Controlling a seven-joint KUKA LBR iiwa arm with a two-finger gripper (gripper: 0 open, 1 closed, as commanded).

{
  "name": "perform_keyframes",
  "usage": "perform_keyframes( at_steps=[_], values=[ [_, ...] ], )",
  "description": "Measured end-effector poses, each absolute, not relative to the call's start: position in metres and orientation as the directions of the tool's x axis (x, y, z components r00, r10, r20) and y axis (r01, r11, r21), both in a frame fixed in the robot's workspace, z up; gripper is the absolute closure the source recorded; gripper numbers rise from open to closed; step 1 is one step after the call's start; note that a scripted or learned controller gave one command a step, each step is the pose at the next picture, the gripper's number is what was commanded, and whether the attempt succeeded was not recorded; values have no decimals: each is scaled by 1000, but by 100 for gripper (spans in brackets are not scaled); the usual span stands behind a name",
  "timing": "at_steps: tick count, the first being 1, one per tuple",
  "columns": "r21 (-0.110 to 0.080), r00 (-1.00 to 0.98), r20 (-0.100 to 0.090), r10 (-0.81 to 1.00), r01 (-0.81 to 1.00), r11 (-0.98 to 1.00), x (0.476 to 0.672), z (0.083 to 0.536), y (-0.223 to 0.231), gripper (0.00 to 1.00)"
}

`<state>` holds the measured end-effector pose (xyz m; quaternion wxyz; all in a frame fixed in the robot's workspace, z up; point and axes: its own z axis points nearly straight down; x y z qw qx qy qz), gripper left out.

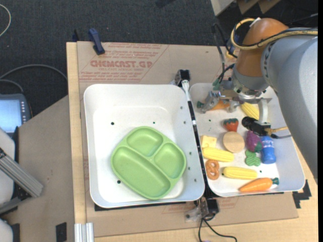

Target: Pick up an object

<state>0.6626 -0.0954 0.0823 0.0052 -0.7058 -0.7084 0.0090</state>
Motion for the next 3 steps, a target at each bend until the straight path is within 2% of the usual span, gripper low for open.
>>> perform_keyframes(
  at_steps=[1, 3],
  values=[
    [-12, 4, 1, 1000, 1000, -4, 663, 82, -168, 0],
    [-12, -1, 1, 1000, 1000, 1, 664, 83, -168, 0]
  ],
)
